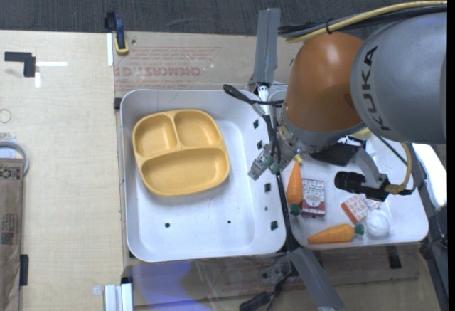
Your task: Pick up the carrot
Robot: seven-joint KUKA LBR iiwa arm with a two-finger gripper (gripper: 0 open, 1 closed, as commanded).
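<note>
An orange carrot (332, 233) with a green end lies on its side near the front edge of the right bin (405, 235). A second orange, carrot-like piece (293, 185) stands lengthwise near that bin's left wall. My gripper (264, 162) hangs under the orange-banded wrist, over the divide between the two bins. It is just left of the upright orange piece and well up-left of the lying carrot. Nothing shows between its fingers.
A yellow divided plate (182, 151) sits in the left bin (192, 238). In the right bin, a small red-and-white box (313, 197) lies beside the upright orange piece. A red-and-white item (357, 208) and a white ball (377, 223) lie near the carrot.
</note>
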